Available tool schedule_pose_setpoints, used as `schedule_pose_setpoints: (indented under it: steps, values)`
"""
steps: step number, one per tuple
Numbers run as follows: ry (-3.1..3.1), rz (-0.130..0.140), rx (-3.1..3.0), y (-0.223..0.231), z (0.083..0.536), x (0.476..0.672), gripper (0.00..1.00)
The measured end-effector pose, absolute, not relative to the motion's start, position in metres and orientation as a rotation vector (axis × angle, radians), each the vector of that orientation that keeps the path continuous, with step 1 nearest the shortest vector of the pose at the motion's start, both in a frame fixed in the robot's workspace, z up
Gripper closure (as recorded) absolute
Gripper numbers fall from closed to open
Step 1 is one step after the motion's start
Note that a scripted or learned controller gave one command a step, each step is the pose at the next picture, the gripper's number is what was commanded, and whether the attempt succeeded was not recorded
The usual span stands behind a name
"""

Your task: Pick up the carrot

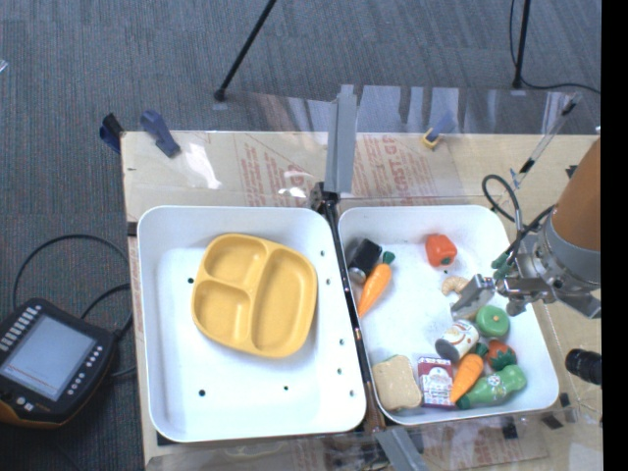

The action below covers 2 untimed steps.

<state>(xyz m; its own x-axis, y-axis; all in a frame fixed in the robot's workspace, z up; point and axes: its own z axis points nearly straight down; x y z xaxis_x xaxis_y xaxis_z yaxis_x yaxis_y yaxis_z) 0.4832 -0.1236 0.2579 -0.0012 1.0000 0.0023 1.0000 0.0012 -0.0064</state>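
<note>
Two shallow white plastic bins sit side by side on the tabletop. The left bin holds a yellow three-compartment plastic plate, lying flat near its middle. The right bin holds a scatter of toy food. An orange toy carrot with a green top lies near that bin's left wall, tilted, with its green end up against a black cylindrical object. A second orange carrot lies at the lower right among a green bottle-shaped toy, a small red-and-white box and a tan slice of toy bread. A red-orange toy pepper rests apart near the upper right.

The grey arm reaches in from the right, and its jaws hang over the right side of the bin, well apart from the left carrot, just above a round green toy. Whether the jaws stand wide or narrow cannot be told, and nothing is seen between them
</note>
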Motion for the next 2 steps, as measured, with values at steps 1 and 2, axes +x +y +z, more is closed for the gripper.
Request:
schedule_pose_setpoints:
  steps: [1,2]
  values:
    - [-2.641,0.002,-1.686,-0.143,0.186,0.475,0.00]
    - [-2.995,-0.002,-0.945,-0.125,0.215,0.477,0.00]
